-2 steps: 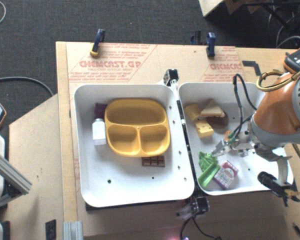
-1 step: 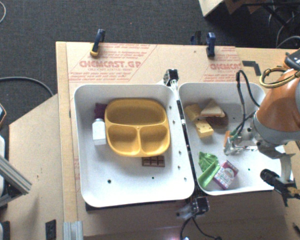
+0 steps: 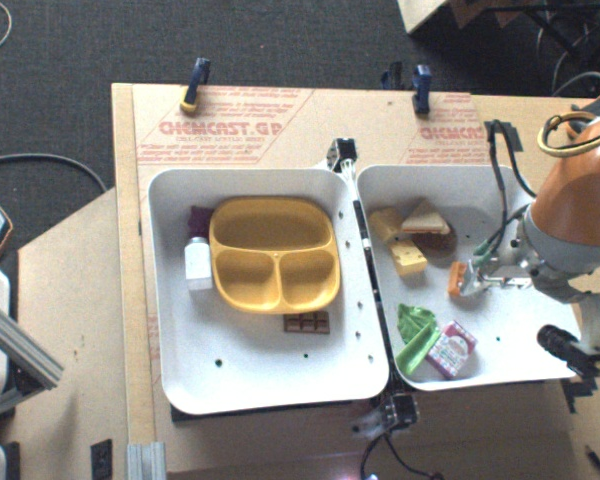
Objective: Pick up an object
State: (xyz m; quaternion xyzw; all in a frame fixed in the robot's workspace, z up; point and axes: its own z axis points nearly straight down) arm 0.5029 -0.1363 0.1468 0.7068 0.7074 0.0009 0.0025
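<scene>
While hanging low over the right bin (image 3: 540, 353), gripper (image 3: 477, 280) sits near that bin's middle, pointing toward nine o'clock. Cannot tell from this slant whether the claw is released or clenched; nothing seen between its tips. Orange carrot-like piece (image 3: 458, 277) lies touching or just beside the tip at nine o'clock, long axis running roughly twelve to six. Judged the nearest candidate for the pick, though contact cannot be confirmed.

Farther out at ten o'clock: yellow cheese wedge (image 3: 411, 258), and beyond it toast slices (image 3: 420, 222) resting over something dark. At seven o'clock, near the bin's lower left corner: green leafy toy (image 3: 416, 332) beside a pink snack packet (image 3: 452, 351), the two touching. Both well apart from the claw.

Across the dividing rims at nine o'clock, left bin (image 3: 175, 358) carrying a yellow divided plate (image 3: 274, 253), a white bottle (image 3: 198, 265) against its left side, a purple item (image 3: 200, 216) above that, and a brown chocolate bar (image 3: 307, 322) just below the plate.

Likely turning on a small shift toward nine o'clock and a straight descent, with jaws closing across the carrot's short width rather than along its length.
</scene>
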